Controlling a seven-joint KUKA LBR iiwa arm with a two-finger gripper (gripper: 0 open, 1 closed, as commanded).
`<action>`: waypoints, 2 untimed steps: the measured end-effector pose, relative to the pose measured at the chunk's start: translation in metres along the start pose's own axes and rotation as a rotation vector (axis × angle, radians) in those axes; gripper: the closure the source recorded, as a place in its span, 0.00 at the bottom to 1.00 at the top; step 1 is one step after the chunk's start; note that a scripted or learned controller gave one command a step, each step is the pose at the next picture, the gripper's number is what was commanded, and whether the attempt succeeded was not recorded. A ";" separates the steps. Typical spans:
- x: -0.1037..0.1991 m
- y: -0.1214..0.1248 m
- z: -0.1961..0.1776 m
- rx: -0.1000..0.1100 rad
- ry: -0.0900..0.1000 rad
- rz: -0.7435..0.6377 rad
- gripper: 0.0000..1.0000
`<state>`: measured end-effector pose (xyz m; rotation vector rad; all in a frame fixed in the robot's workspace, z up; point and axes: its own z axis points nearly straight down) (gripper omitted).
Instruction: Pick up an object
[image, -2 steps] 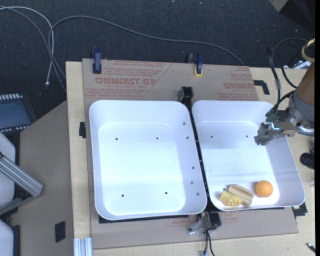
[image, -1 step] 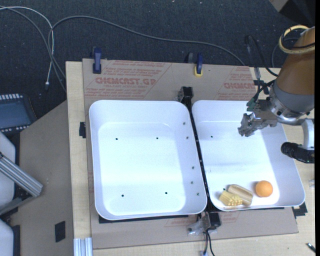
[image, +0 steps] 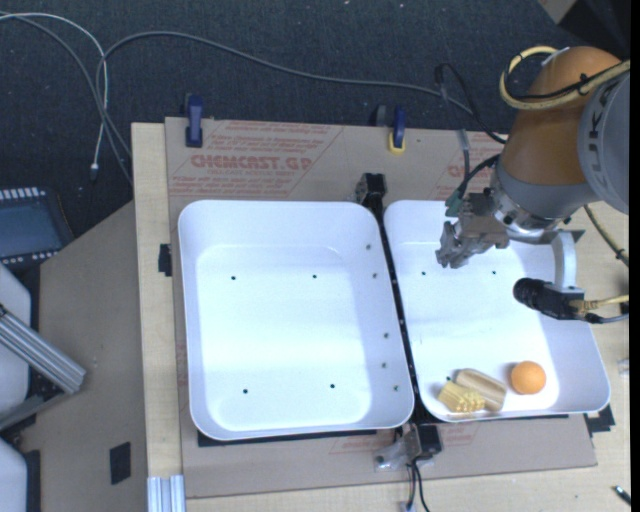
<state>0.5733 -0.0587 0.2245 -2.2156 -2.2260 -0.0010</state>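
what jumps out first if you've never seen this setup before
The big grey arm with its orange band reaches in from the right, its pincer over the far part of the right bin. At that bin's near edge lie an orange ball, a tan roll and a yellow corn piece.

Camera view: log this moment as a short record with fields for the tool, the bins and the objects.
tool: above the far part of the right bin, nothing seen between its fingers
right bin: white, holds three objects at its near edge
objects: orange ball; tan bread roll; yellow corn piece, touching the roll
left bin: white
arm: grey with orange band, reaching in from the right
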 end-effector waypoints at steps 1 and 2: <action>0.053 0.014 -0.010 -0.002 0.000 0.000 1.00; 0.105 0.039 -0.014 -0.001 0.000 0.000 1.00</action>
